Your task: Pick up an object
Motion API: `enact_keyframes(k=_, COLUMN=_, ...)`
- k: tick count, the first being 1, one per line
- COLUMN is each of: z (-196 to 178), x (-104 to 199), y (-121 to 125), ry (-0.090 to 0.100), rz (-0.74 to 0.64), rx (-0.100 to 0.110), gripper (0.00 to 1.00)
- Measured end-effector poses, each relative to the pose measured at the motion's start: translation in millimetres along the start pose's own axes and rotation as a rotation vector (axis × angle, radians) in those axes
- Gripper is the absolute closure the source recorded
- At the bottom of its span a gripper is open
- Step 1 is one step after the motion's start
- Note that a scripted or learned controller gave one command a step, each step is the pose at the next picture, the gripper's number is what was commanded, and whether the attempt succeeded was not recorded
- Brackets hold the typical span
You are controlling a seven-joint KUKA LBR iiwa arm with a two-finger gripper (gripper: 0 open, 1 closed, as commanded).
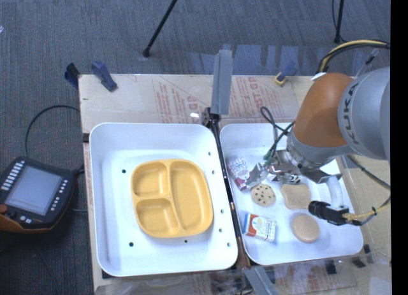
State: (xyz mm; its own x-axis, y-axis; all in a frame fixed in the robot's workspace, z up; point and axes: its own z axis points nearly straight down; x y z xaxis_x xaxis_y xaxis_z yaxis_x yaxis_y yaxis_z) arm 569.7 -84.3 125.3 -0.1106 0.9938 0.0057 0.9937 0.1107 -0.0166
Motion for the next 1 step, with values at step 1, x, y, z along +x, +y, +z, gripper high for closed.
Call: enact_keyframes(k=1, z=42.3, x=-0.4, y=-28.4, ry=-0.001, rz=0.061, rx=-0.006, gripper=0.00)
